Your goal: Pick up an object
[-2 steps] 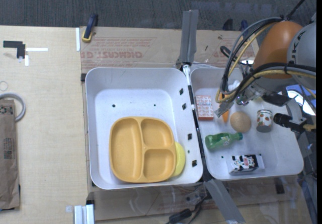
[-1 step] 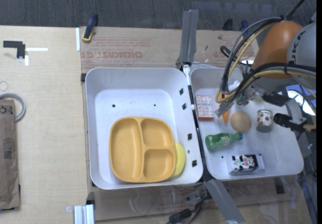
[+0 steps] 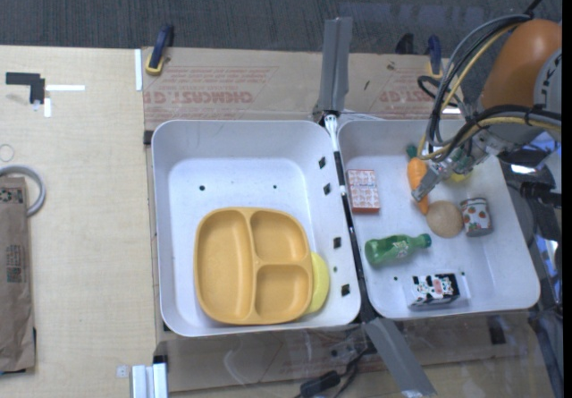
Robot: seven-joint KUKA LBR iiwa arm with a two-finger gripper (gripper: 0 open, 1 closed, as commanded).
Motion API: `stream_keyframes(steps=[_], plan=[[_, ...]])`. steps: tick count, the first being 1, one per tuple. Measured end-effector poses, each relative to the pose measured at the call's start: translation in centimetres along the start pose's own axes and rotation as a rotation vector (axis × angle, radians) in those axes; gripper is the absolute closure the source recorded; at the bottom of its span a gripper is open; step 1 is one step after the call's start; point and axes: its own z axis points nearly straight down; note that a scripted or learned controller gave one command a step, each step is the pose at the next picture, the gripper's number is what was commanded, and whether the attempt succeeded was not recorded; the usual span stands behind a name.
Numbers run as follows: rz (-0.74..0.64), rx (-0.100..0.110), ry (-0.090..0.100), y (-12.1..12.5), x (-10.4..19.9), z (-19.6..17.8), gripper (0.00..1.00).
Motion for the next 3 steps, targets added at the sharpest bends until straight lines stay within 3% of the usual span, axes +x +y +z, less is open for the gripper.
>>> stream_keyframes(steps=[1, 2, 3], plan=[[0.002, -0.006, -0.023, -0.2, -0.5, -0.9, 1.0], [-0.068, -0.04, -0.046, -0.4, 1.5, -2.1, 1.0], [0.301, -0.047, -0.038, 1.0, 6.3, -10.0, 1.0]])
